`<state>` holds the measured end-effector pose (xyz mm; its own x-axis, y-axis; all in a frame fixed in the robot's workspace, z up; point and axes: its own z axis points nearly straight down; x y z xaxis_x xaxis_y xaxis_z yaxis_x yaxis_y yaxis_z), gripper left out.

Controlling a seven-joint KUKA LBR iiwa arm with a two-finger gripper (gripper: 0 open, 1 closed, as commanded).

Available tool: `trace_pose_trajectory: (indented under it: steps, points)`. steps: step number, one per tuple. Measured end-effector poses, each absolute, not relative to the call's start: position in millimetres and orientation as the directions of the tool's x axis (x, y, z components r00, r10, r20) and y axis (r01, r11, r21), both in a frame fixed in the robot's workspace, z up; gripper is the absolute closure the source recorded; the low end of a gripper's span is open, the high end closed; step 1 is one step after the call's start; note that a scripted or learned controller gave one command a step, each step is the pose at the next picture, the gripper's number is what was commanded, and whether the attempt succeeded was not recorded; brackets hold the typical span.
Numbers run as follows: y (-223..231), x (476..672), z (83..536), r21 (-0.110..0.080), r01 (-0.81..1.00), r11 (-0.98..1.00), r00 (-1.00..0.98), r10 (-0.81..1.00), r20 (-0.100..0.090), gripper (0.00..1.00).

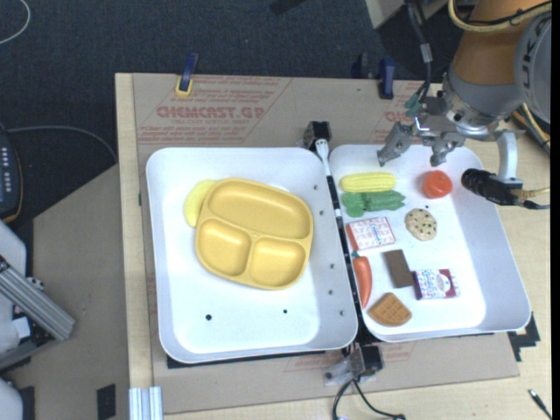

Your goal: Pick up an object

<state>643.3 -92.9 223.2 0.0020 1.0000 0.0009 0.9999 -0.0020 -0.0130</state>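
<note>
Grey gripper [415, 150] (fingers spread, holding nothing) above the right bin [499, 261].

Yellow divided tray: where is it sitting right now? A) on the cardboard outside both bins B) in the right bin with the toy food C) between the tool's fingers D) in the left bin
D: the yellow divided tray lies flat in the left bin, while the tool hangs over the right bin, apart from it.

divided tray [252, 233] in left bin [175, 261], toy foods [385, 234] in right bin [499, 269]
</note>
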Motion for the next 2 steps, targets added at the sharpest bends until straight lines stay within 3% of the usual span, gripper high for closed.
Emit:
trace_pose_trajectory:
  steps: [1,2]
  points:
    - [-93,645.9,230,0.0,1.0,0.0,0.0,1.0,0.0,0.0]
    - [-93,651.5,169,-0.007,1.0,0.0,0.0,1.0,0.001,0.0]
